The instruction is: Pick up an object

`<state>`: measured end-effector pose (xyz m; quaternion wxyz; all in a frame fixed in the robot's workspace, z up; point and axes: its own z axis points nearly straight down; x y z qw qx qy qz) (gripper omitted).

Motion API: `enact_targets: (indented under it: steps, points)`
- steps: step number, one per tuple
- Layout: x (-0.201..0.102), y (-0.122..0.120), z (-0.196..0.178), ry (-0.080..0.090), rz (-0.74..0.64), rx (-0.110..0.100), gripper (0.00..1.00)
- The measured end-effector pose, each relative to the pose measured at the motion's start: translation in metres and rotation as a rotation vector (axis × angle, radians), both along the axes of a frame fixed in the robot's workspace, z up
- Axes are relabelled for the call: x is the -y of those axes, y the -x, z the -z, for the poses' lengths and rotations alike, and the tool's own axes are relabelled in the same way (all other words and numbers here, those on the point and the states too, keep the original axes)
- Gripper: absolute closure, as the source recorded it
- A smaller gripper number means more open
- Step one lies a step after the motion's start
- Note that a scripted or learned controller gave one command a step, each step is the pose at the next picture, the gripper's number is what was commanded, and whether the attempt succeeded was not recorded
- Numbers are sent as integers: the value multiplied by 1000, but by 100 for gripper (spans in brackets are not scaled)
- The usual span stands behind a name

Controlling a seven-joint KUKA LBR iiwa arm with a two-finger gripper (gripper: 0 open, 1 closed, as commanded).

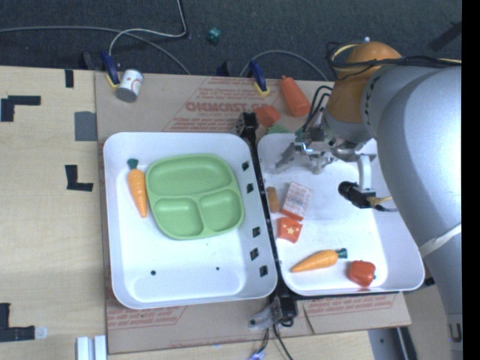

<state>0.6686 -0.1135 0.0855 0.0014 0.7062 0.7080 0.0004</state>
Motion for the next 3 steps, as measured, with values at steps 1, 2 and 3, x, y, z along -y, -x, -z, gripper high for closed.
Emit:
enact_targets:
  steps: [1,2,3]
  points:
    - [-15,24,0,1,1,-1,0]
    - [-18,5,0,0,1,-1,0]
    - [-16,15,0,1,1,-1,0]
